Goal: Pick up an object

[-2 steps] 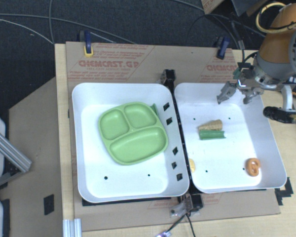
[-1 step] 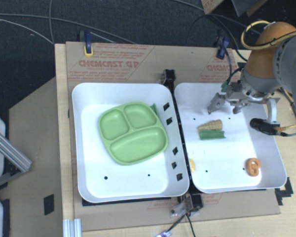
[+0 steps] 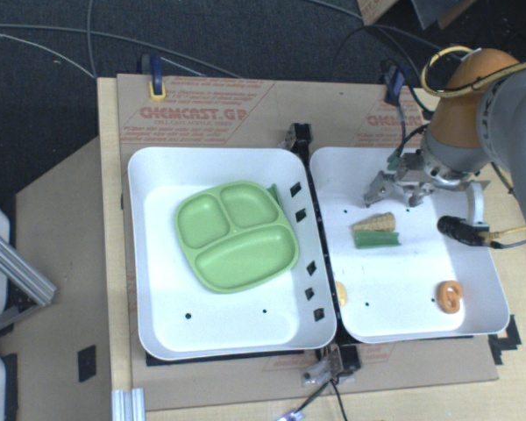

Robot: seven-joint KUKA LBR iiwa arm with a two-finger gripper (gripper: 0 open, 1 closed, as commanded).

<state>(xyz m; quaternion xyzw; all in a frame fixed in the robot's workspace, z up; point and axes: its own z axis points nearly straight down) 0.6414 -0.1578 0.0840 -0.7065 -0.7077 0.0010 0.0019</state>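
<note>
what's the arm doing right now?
The gripper hovers over the right bin, just above a small green and tan item, with nothing between its fingers. An orange ring-shaped piece lies near that bin's front right corner. The left bin holds a green divided plate.

The arm (image 3: 508,121) was grey with a rounded orange band above the wrist. Yellow and black cables looped beside it. Its end effector (image 3: 387,191) was bare grey metal.
</note>
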